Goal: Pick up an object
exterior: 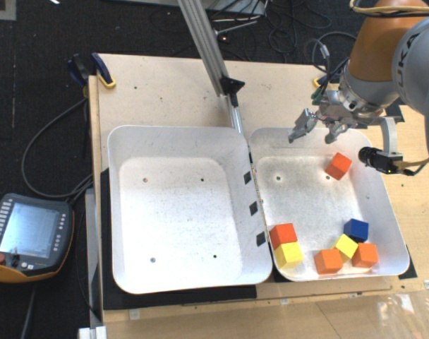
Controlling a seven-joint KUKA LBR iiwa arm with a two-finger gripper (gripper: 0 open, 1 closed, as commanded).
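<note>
Claw [319,129], fingers spread and holding nothing, poised over right bin [384,189] far rim; nearest candidate, lone orange cube [338,166], lies just beside it, apart from cubes clustered along near edge, hence likeliest easy pick.

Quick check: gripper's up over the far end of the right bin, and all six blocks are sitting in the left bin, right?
Not quite. The gripper is over the far end of the right bin, but the camera view shows all six blocks there too, not in the left bin.
</note>
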